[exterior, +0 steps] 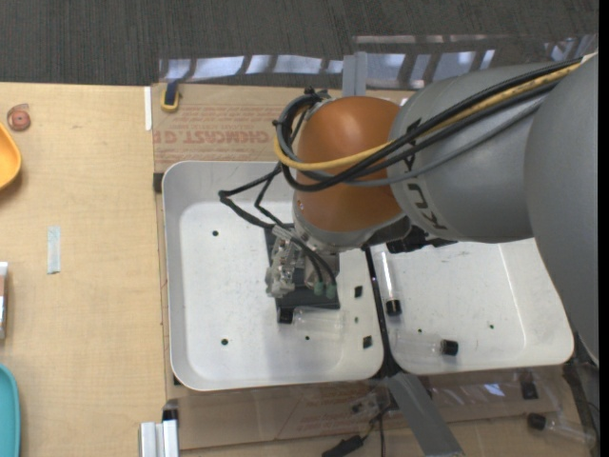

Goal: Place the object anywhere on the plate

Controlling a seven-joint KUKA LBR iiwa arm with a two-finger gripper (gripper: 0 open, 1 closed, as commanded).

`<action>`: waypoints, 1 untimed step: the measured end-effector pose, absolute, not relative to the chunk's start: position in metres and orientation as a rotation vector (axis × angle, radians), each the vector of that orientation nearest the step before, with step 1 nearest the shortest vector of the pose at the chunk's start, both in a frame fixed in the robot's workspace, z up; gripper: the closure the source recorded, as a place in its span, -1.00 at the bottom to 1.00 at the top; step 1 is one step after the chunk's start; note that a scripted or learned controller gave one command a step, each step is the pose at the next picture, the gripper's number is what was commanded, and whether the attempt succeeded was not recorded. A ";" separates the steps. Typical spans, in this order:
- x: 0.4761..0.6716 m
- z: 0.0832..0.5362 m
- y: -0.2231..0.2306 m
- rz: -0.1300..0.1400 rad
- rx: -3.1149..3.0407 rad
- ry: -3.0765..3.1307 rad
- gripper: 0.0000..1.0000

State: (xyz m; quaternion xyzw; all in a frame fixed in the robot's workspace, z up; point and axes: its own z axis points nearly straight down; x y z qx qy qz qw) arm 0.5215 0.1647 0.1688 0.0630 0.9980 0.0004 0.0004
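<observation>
You're looking at the grey robot arm w/ orange band [347, 165] reaching in from the right and hanging over the left shallow white plastic bin [205, 284]. Its bulk is covering the bin's upper right part. The two-finger gripper [303, 284] is pointing down over the right half of that bin, near the wall it shares w/ the right shallow white plastic bin [476, 293]. The wrist hardware is masking the tip, so you can't tell whether the gripper is wide, narrow or holding anything. Black and yellow cables [249, 201] are looping off the wrist over the left bin's back edge.

A small black block-like piece [449, 347] is lying on the right bin's floor, toward the front edge, well apart from the gripper. That's prob. the task's object, but it's too small to be sure. A short dark stick-shaped item [392, 305] is sitting just beside the dividing wall, on the right bin's side.

Brown printed cardboard [224, 131] is lying behind the bins. The light wooden bench top [86, 255] is stretching left, w/ an orange curved thing [6, 160] and a teal curved thing [6, 417] cut off at the left edge.
</observation>
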 end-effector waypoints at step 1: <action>0.596 0.144 0.200 0.002 -0.381 3.116 1.00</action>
